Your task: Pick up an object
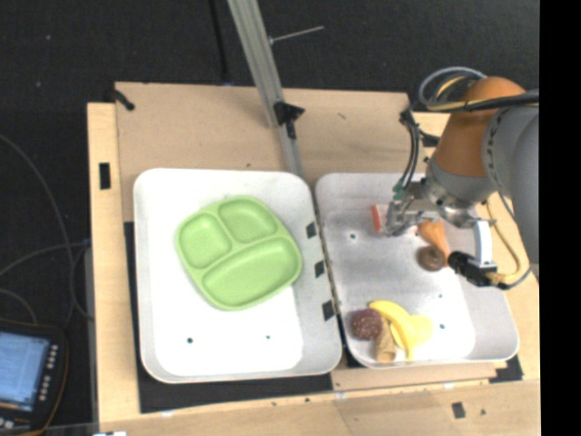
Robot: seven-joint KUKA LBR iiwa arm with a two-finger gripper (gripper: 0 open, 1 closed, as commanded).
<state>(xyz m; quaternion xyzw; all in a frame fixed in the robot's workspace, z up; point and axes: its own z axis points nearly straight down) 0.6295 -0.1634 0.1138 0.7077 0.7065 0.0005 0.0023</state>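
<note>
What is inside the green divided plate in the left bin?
The green divided plate lies in the left bin; all three compartments show bare green. What is beneath the plate is covered.

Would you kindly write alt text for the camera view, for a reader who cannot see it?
The gripper hangs over the right bin by a small red object; a banana, a dark round item and an orange piece also lie there. The left bin holds a green divided plate.
</note>
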